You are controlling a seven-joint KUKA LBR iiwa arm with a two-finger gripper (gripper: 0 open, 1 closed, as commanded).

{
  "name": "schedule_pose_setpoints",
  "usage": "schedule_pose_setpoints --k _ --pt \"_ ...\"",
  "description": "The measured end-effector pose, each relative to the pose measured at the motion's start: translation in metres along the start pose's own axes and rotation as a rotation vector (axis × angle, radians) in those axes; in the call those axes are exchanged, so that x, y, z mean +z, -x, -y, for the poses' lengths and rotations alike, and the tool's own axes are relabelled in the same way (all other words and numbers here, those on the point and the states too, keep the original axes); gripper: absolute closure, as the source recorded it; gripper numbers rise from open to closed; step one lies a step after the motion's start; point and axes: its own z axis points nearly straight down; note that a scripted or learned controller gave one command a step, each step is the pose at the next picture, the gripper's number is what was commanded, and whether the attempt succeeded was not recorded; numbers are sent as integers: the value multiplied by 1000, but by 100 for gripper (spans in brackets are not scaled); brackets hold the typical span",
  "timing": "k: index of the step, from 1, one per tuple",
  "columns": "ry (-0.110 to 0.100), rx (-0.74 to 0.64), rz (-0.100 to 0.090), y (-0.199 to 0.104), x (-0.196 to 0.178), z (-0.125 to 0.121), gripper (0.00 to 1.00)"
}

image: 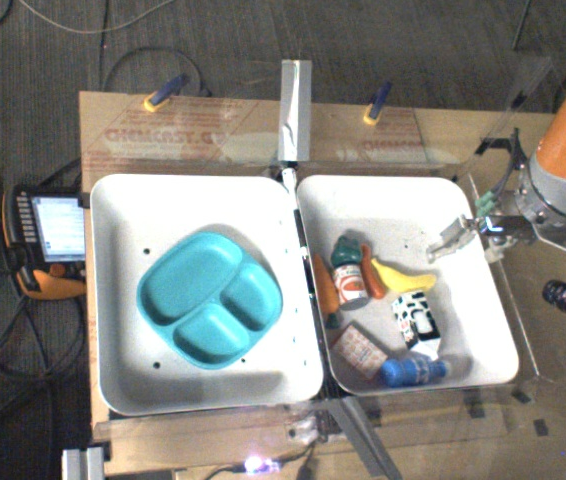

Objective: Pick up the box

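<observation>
Arm: You can see the grey arm come in from the right side, with its orange band at the very edge.
Gripper: Your gripper hangs over the right side of the right bin, up near the far part of it.
Fingers: You can see the two thin fingers a little apart. There is nothing between them.
Box: The box you want lies flat in the right bin, near the front wall. It is brownish with a pale label. It is well apart from the gripper.
Blue bottle: It lies on its side just beside the box, right at the front of the bin.
Black and white pack: You see it just behind the blue bottle, tilted.
Banana: The yellow banana lies in the middle of the bin, between the gripper and the box.
Small bottle: A little bottle with a green cap and a red and white label lies next to the banana.
Carrot: An orange carrot lies along the left wall of the right bin.
Left bin: The left bin holds a teal plate with three parts.
Tablet: You can see a small screen with an orange case left of the bench.
</observation>
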Motion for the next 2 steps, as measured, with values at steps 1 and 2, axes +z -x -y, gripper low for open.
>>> schedule_pose_setpoints --k 1,2 --pt "-1 -3 -1 -83 82 -24 0" --pt "-3 -36 -2 -69 149 27 0"
